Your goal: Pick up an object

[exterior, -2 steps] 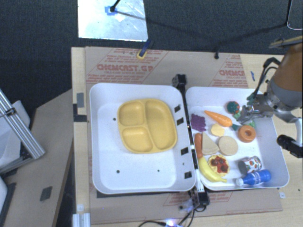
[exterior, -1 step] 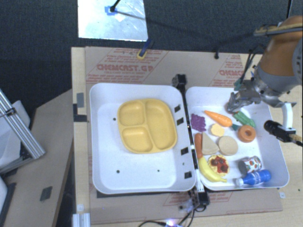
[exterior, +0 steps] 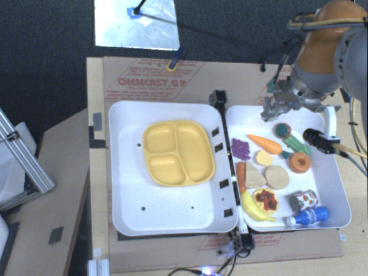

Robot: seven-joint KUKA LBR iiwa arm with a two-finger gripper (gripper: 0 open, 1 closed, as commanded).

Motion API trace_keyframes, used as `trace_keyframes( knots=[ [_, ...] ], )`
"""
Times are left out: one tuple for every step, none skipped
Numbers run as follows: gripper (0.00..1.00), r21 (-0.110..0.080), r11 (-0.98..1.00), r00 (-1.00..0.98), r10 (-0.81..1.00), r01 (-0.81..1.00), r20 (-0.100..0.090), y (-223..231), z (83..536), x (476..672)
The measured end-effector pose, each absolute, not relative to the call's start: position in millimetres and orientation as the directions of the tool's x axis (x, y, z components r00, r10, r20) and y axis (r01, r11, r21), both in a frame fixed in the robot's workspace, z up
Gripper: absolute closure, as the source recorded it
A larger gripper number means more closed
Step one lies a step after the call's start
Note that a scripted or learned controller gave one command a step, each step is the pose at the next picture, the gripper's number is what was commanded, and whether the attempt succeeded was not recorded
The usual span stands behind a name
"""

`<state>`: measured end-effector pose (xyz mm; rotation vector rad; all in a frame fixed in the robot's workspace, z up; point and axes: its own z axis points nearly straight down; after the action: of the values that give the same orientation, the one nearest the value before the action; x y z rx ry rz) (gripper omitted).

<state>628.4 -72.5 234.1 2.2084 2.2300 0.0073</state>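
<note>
While the hand [exterior: 271, 112] hovers over the right bin's [exterior: 339, 184] far edge, its grip state unreadable and nothing visibly held, the carrot [exterior: 265, 144] lies just nearward, its long axis running across the bin.

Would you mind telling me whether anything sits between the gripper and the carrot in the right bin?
Nothing visible does. The gripper hangs over the upper part of the right bin, and the carrot lies just below it in the view, with bare white bin floor between them. The broccoli sits off to the carrot's right, beside that path.
</note>
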Motion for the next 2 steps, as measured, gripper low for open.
trace_keyframes(
  knots=[
    [1.00, 0.005, 0.010, -0.010, 1.000, 1.000, 0.002, -19.0, 232.8, 658.8],
    [1.00, 0.002, 0.001, -0.001, 1.000, 1.000, -0.001, -33.1, 225.2, 661.5]
  ],
)
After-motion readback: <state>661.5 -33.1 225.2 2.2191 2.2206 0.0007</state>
